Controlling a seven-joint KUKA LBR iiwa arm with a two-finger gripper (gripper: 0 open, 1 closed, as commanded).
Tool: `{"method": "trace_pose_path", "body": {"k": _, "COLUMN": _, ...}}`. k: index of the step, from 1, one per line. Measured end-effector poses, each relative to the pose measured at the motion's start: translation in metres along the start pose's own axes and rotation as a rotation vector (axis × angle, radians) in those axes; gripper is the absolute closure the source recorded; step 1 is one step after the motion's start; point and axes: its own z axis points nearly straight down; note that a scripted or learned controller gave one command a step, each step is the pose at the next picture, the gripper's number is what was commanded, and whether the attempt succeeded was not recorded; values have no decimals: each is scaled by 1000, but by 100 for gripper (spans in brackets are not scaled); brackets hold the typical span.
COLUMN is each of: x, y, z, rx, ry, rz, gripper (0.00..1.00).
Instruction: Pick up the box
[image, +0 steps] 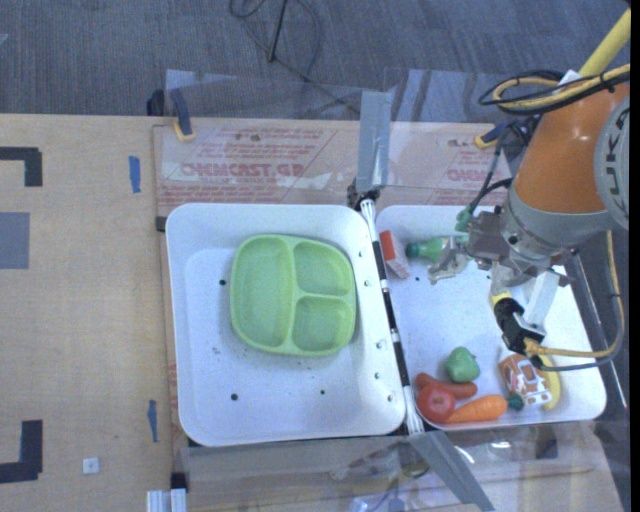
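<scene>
Right white bin (590, 400) holds the box (523, 380); jaws' state perhaps hidden, cannot tell.

We see grey carpet (120, 50) at twelve o'clock, a pale wooden benchtop (75, 300) at nine, and black cables (275, 30) trailing across the floor.

Even, bright overhead light fills the frame, with soft, faint shadows beneath the green plate (293, 294) and along the bin (200, 400) walls. The white bins look slightly washed out, and clear plastic sheeting along the top and bottom edges catches pale glare. Focus is moderately soft throughout, with small things at lower right blurred.
</scene>
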Motion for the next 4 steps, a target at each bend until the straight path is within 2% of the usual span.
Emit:
{"method": "trace_pose_path", "body": {"k": 1, "x": -1, "y": 1, "z": -10, "rx": -3, "ry": 0, "rz": 2, "gripper": 100}}
{"method": "trace_pose_path", "body": {"k": 2, "x": 49, "y": -10, "z": -146, "rx": -3, "ry": -1, "rz": 365, "gripper": 100}}
{"method": "trace_pose_path", "body": {"k": 3, "x": 111, "y": 51, "z": -215, "rx": -3, "ry": -1, "rz": 386, "gripper": 100}}
{"method": "trace_pose_path", "body": {"k": 4, "x": 111, "y": 51, "z": -214, "rx": -2, "ry": -1, "rz": 387, "gripper": 0}}
